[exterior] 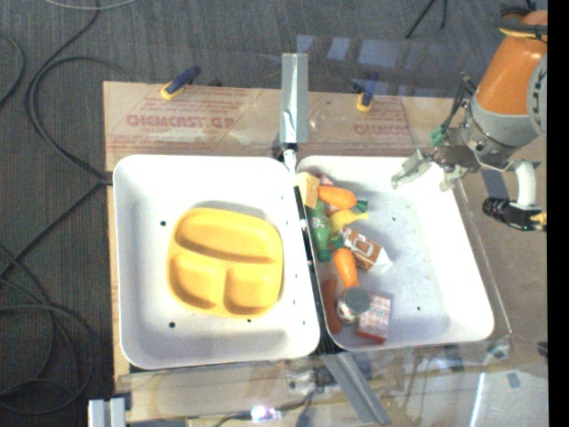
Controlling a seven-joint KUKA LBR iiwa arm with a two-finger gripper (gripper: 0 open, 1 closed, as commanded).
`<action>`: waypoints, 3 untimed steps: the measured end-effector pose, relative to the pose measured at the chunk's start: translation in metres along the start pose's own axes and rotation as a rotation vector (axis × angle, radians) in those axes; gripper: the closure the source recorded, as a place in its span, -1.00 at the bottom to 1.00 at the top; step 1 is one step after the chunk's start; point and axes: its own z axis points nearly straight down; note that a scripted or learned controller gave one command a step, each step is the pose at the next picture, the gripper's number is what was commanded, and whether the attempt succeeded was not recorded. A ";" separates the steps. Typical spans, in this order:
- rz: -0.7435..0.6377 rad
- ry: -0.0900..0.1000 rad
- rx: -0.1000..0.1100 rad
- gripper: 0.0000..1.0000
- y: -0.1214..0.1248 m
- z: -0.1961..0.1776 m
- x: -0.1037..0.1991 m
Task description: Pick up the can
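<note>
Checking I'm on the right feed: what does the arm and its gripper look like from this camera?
The arm has a rounded orange band above a grey wrist section. Below it, the gripper has two pale, light-grey fingers on a darker metal body, with small green parts near its base. A white curved piece and a black fitting show beside the wrist at right.

Carrots (342, 265) and cartons (364, 249) crowd the can (354, 302) along the right bin's (444, 283) left wall.

A yellow sectioned tray (228, 261) is held in the left white bin (133, 327), while two toy carrots (336, 197) (345, 266) and a small brown carton (364, 248) are gathered along the right bin's (444, 301) left wall.
</note>
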 end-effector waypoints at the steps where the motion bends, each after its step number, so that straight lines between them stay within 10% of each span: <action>1: -0.089 0.000 0.001 -1.00 -0.021 0.091 0.056; 2: 0.016 -0.002 -0.021 -1.00 -0.060 0.119 0.046; 3: 0.255 0.012 -0.008 -1.00 -0.018 0.119 -0.010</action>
